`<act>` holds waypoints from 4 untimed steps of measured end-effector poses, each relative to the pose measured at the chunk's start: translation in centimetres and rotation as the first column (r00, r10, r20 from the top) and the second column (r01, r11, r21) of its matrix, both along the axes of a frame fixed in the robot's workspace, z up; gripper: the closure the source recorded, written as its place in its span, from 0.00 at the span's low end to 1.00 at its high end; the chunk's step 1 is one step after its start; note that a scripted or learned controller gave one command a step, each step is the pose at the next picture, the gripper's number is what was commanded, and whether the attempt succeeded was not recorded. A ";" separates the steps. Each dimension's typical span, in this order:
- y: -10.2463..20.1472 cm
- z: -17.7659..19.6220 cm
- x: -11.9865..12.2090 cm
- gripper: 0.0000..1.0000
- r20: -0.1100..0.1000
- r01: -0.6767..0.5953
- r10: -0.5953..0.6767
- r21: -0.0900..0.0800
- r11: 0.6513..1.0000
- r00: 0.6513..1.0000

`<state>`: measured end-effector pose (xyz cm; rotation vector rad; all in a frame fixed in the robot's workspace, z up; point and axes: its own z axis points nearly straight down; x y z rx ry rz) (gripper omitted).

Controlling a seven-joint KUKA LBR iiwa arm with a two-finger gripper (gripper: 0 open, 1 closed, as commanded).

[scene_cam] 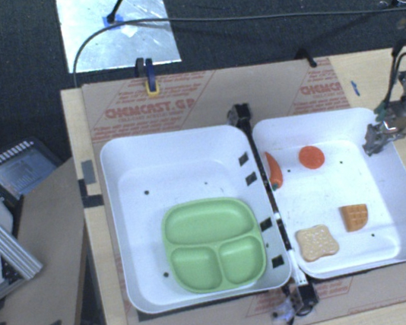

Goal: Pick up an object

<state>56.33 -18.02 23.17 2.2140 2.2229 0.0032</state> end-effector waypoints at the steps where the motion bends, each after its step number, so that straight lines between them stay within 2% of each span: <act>1: 5.6 0.4 0.3 1.00 -0.002 -0.004 0.004 0.002 1.000 1.000; 2: 10.8 1.3 -0.3 1.00 -0.003 -0.003 0.003 0.002 1.000 1.000; 3: 16.2 0.4 -0.3 1.00 -0.002 -0.003 0.003 0.002 1.000 1.000; 4: 20.9 -0.5 -2.1 1.00 -0.005 -0.003 0.003 0.002 1.000 1.000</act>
